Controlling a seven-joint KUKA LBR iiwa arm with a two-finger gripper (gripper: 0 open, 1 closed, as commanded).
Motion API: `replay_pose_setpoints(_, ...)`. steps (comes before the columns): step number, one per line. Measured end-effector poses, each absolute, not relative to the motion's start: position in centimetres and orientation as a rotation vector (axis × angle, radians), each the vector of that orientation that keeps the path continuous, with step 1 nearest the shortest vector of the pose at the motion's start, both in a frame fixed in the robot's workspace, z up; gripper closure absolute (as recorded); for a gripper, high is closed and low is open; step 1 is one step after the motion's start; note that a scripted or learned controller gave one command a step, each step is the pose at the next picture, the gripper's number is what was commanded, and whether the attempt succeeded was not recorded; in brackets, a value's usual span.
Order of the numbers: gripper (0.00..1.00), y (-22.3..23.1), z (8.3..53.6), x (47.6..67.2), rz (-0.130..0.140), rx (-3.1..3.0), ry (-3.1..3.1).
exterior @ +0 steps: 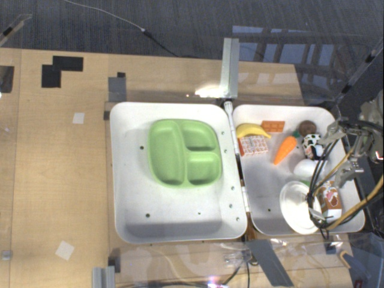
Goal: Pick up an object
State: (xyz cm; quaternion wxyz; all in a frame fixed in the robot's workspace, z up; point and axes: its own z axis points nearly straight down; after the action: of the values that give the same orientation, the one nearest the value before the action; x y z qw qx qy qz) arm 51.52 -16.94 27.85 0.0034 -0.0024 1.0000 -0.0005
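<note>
Overhead, two white bins are sitting side by side on the wooden bench. Lying in the left bin, at centre frame, is a green divided plate. The right bin is holding the loose objects: a yellow banana at its upper left, a red-and-white patterned packet just below the banana, a small orange block beside them, an orange carrot tilting toward the middle, a brown ball near the top, a black-and-white cow figure just under the ball, a white cup and a white bowl toward the lower right, and a small brown-and-white carton at the bowl's right.

The arm's gripper is hanging at the right edge of the frame, over the right bin's right side, wrapped in black and yellow cables. Whether its fingers are spread or closed cannot be told, since the metal parts are blurring into the cables. The cow figure and the white cup are lying just left of it, the carton just below it, and nothing is visibly sitting between the fingers
</note>
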Motion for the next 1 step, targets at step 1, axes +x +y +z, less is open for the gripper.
replay_pose_setpoints(1, 0.0, -19.19, 16.44, 60.43, 0.004, -0.065, 3.141)
